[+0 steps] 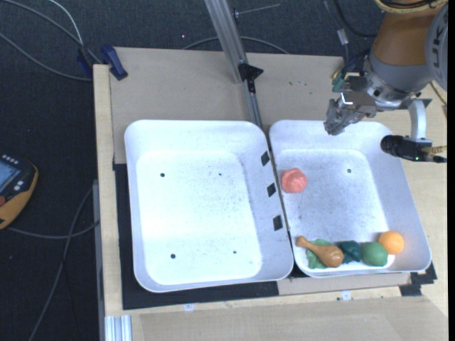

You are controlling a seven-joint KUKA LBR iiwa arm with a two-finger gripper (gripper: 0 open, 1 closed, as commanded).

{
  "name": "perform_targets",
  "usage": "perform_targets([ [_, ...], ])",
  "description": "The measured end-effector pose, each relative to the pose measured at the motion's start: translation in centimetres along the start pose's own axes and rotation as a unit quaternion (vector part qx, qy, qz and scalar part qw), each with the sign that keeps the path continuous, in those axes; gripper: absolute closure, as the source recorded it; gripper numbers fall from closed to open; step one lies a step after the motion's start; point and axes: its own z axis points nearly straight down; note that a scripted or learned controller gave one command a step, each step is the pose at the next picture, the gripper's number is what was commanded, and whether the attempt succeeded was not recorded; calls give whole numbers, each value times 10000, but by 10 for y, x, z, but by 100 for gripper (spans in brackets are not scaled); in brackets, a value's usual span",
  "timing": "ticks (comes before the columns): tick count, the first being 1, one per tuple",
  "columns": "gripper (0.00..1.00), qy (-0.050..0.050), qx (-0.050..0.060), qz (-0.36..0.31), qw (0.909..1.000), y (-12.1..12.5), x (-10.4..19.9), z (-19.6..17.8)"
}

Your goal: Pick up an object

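Hovering end effector (337, 125), touching nothing

Arm (405, 34) reaches in from upper right, gripper (335, 125) pointing down-left.

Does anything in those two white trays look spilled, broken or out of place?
Nothing stands out. The pink ball lies alone in the right white bin; the brown drumstick toy, green toy and orange ball crowd its near edge.

Plastic bins on a matt board desk

Both white bins (199, 204) look like smooth, faintly speckled plastic; the desk (178, 84) beneath them is matt tan board. Inside the right bin (341, 190), the toy foods (348, 251) look like glossy plastic. Behind the bins, a brushed metal rail (224, 27) slants.
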Motion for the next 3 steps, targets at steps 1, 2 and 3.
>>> perform_targets([
  [1,100,8,19,-17,10000,-14,45,-1],
  [2,100,6,23,-20,10000,-17,91,12],
  [3,100,10,19,-24,10000,-25,148,7],
])
